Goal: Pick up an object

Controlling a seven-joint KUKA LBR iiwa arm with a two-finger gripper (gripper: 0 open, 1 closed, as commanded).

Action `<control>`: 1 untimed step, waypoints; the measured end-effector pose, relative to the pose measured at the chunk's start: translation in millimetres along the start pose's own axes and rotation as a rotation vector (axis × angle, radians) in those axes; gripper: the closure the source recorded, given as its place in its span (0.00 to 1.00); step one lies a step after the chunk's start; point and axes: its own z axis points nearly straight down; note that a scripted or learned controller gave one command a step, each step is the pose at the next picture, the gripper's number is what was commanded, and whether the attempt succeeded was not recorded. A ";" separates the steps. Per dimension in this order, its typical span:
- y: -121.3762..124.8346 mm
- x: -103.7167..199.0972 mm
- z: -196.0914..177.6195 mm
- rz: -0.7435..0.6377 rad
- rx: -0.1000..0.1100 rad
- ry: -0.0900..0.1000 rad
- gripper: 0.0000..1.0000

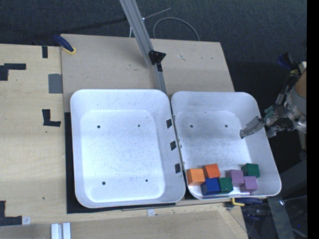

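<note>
Several small blocks lie clustered in the near corner of the right bin [214,94]: two orange blocks [196,176], a blue one [212,185], two green ones [226,184] and two purple ones [235,176]. My gripper [254,126] hangs over the right bin's right rim, above and behind the blocks and apart from them. Nothing shows in its grasp. The grey arm reaches in from the right edge behind it.
The left bin [119,91] sits beside the right one, and they touch along the middle. A slanted metal pole [137,21] crosses behind the bins. A thin cable loop [174,26] and a blue and yellow clamp [65,43] lie on the bench at the back.
</note>
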 end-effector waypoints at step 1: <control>-13.7 78.0 155.0 -0.001 0.002 0.000 0.00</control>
